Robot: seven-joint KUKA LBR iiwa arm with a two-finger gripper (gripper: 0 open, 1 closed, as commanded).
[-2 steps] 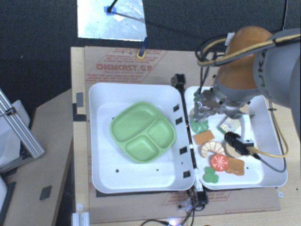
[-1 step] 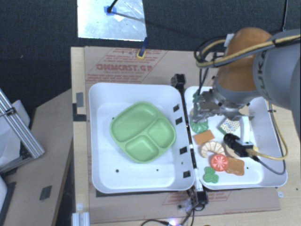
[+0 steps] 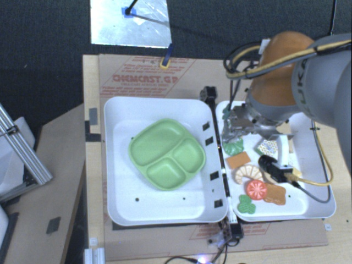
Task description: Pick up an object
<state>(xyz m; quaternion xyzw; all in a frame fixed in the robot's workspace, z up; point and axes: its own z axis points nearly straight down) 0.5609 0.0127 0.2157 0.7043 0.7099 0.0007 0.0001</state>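
Gripper (image 3: 235, 130): you cannot tell its state; it sits low in the right white bin (image 3: 319, 202), at the far left corner.
Objects: small toy foods lie just beside it, green leaf piece (image 3: 233, 147) nearest.
Left bin: holds a green three-compartment plastic plate (image 3: 166, 154).

Greens and oranges in white bins

Pale green divided plate (image 3: 167, 154); red tomato slice (image 3: 256, 189), orange cracker (image 3: 238, 160), dark green broccoli (image 3: 246, 205); grey arm (image 3: 324, 87), orange band (image 3: 280, 70).

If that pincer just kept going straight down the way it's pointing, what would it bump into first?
Probably the dark green leafy toy lying just beneath the pincer at the left side of the right bin. Depth is hard to judge from this slanted view, so it might reach the bin floor beside it.
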